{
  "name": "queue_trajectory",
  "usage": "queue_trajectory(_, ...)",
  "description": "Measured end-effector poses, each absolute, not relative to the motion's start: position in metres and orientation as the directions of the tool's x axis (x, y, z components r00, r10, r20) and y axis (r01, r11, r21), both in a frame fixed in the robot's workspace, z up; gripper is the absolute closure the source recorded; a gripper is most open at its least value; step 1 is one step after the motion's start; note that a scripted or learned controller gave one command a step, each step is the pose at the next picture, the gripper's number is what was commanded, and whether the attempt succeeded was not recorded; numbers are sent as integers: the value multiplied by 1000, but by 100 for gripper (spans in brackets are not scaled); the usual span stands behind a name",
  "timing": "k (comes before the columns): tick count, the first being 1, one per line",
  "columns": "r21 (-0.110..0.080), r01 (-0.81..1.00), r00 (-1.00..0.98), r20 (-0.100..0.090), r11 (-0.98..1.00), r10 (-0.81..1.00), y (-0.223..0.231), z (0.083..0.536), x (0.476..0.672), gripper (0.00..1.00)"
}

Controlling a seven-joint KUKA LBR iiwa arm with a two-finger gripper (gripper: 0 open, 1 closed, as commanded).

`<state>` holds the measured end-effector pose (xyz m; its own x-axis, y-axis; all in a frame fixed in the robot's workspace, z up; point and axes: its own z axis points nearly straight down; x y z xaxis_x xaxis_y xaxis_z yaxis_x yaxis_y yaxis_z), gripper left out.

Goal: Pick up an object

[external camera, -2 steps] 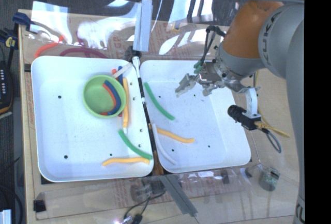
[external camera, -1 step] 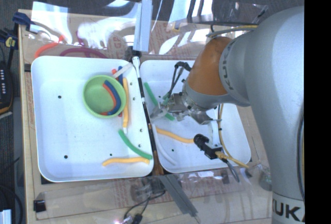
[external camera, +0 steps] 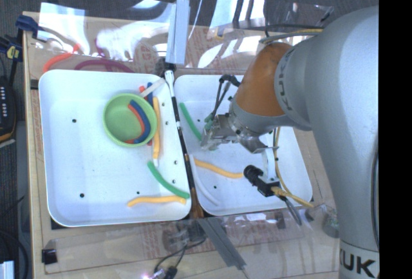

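My gripper [external camera: 211,134] hangs low over the left part of the right bin [external camera: 296,162], under the grey arm and its orange band. Just left of it lies a green strip [external camera: 188,120], and below it a yellow strip [external camera: 219,170] rests on the bin floor. The arm hides how the fingers stand. In the left bin [external camera: 71,142] sits a green bowl [external camera: 122,122] with red and blue pieces inside, a yellow stick [external camera: 156,133] beside it, a green strip [external camera: 166,180] and a yellow strip [external camera: 156,200] near the front.
The divider between the bins [external camera: 180,136] runs close to the gripper's left. A black connector with yellow cable [external camera: 257,180] hangs off the arm over the right bin's front. Red cable and clear plastic lie behind the bins.
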<state>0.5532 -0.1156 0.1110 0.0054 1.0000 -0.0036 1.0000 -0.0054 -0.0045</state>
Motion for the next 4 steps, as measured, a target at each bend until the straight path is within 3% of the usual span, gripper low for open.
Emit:
queue_trajectory(1, -4, 1000, 5, -4, -6, 1000, -116, 111, 553, 0)
queue_trajectory(2, -3, 1000, -17, 1, 17, 1000, -120, 91, 591, 0)
queue_trajectory(3, -4, 1000, -21, 2, 21, 1000, -120, 101, 591, 100)
queue_trajectory(4, -1, 987, -162, 1, 162, 987, -105, 218, 609, 100)
